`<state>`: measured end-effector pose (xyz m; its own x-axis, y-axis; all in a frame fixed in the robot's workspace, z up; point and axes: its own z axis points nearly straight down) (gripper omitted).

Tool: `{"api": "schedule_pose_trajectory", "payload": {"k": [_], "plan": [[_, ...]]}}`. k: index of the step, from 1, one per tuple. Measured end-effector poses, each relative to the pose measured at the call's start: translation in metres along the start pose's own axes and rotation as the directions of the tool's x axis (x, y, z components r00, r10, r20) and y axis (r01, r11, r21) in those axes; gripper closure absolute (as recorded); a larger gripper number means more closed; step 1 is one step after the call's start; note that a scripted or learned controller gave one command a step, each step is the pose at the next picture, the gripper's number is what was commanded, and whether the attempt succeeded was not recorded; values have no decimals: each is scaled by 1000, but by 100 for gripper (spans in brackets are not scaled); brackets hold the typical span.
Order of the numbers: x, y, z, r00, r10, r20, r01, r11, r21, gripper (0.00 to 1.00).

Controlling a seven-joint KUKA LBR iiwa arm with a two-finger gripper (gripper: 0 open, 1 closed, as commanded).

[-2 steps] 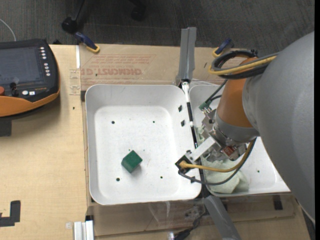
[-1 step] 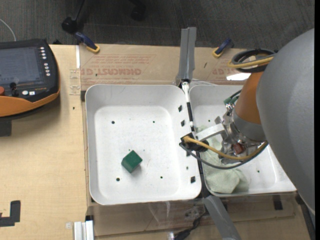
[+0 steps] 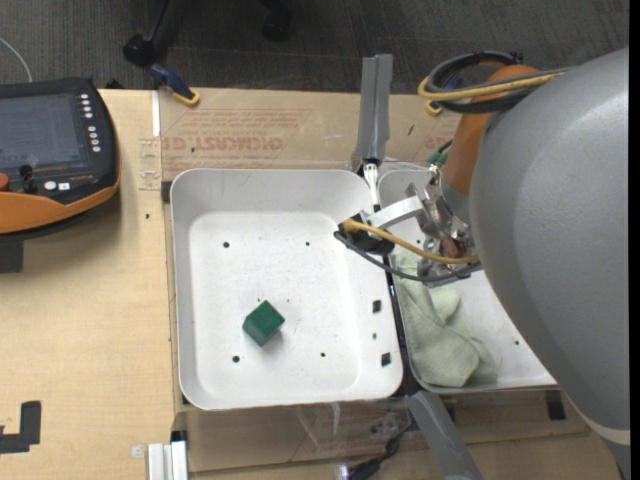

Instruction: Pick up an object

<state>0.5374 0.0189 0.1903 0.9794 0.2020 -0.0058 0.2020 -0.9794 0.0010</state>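
Item: small green block [image 3: 264,323], roughly cubic, matte. Location: floor of the left shallow white plastic bin [image 3: 200,368], lower-middle area, resting alone and clear of all four walls. One corner points toward the bin's near rim; no long axis worth noting, the faces look about equal.

Item: pale green crumpled cloth [image 3: 440,343], soft, folded on itself. Location: right shallow white bin [image 3: 520,353], against the dividing wall, stretching from below the gripper toward the near rim.

Item: two-finger gripper [image 3: 432,258] on the grey arm with orange band [image 3: 560,218]. Location: over the right bin's upper part, just above the top edge of the cloth, beside the divider. A yellow cable [image 3: 385,238] loops from the wrist across the divider. State of the hand: cannot be told; the wrist hardware and cabling hide the tips.

Relation governing the next move: the cloth lies directly beneath and toward the near side of the gripper, very close. The block lies well apart, to the camera's left and nearer the front, across the divider. Judgement: the cloth is the likelier target.
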Motion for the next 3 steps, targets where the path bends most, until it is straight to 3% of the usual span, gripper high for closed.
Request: {"api": "schedule_pose_trajectory", "payload": {"k": [1,2,3], "plan": [[-70,37,0,1000,-3,0,3,1000,2,100],[-63,4,0,948,-318,0,318,948,2,100],[-20,-68,0,1000,-5,-2,5,1000,0,100]]}}
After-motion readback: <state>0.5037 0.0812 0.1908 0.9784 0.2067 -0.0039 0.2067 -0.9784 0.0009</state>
